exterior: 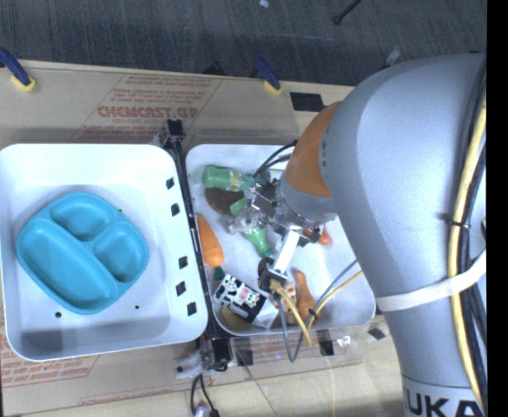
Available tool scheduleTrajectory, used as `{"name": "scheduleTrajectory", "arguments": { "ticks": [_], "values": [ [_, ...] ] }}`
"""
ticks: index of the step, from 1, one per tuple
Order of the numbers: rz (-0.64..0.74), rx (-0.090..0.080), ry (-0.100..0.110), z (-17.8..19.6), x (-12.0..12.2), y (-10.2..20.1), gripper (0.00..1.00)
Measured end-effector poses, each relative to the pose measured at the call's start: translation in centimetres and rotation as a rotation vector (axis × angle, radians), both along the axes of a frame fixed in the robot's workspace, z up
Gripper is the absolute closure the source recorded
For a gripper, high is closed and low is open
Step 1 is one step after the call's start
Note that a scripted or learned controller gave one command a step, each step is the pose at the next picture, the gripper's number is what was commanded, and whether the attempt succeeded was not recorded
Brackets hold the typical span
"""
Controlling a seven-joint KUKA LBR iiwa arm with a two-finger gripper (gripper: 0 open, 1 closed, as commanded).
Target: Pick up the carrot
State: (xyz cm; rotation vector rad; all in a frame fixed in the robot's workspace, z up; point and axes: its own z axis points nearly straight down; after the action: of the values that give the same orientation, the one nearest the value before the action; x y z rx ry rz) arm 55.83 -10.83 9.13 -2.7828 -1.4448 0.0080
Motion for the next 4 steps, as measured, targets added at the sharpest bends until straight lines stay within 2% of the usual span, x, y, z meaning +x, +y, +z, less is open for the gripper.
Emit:
{"name": "scheduleTrajectory", "arguments": {
  "ticks": [1, 2, 3, 4],
  "values": [
    [-0.123, 0.001, -0.001, 10.2, -5.9, 4.9, 0.00],
    [-0.160, 0.001, 0.002, 9.9, -3.4, 8.7, 0.00],
    [-0.236, -0.003, 0.007, 9.9, -7.0, 9.3, 0.00],
    [-0.236, -0.003, 0.008, 9.9, -7.0, 9.3, 0.00]
  ]
}}
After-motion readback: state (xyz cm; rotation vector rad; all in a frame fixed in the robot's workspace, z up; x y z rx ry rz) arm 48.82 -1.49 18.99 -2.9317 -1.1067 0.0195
